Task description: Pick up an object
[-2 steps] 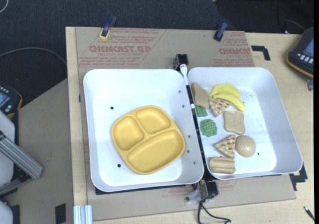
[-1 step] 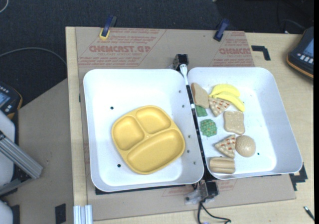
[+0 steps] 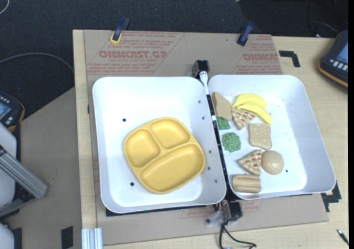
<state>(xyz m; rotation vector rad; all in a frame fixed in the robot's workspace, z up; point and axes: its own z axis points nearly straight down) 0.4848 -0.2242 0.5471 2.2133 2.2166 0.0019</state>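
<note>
Brown board covers the counter (image 3: pixel 166 48), and two white bins sit on it side by side. In the left bin (image 3: pixel 110 109) lies a yellow plate (image 3: pixel 164 154) with three parts. The right bin (image 3: pixel 301 131) has play food along its left side: a banana (image 3: pixel 251 104), two pizza slices (image 3: pixel 242 117), a toast slice (image 3: pixel 260 135), green broccoli (image 3: pixel 231 142), a round bun (image 3: pixel 272 162) and a hot dog bun (image 3: pixel 245 183). I cannot tell the state of the tool.
</note>
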